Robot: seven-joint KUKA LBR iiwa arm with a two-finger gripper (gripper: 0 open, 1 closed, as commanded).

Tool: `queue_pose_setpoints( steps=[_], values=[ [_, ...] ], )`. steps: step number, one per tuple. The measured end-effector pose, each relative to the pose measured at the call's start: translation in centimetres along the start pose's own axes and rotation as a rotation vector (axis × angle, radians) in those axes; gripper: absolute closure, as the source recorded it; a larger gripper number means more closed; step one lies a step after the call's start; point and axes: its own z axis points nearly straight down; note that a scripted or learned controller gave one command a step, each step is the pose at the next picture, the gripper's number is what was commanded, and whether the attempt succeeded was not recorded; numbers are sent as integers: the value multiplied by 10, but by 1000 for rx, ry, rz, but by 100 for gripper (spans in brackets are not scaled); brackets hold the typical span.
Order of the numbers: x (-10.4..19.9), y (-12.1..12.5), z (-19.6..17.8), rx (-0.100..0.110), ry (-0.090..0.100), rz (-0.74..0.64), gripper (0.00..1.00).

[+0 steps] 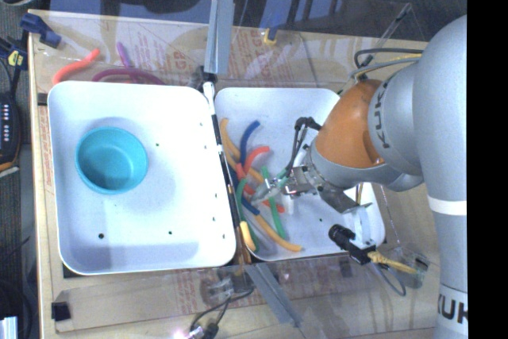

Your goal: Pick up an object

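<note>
A wooden bench carries two white bins. The left bin, well left of the claw, holds a blue bowl. The claw is down in the right bin among coloured tubes; its grip state cannot be told.

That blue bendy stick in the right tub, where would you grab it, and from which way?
I'd probably grip the blue stick near its upper end, coming straight down from above. That end curves up clear of the tangled pile, with bare bin floor around it, whereas its lower part runs in among the other sticks.
</note>
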Motion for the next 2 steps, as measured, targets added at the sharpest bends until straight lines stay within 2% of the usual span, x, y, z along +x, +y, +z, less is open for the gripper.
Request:
queue_pose_setpoints(
  steps=[1, 2],
  values=[
    [0, 0, -9, 3, 1, -4, 100],
    [52, 12, -116, 7, 0, -16, 100]
  ],
)
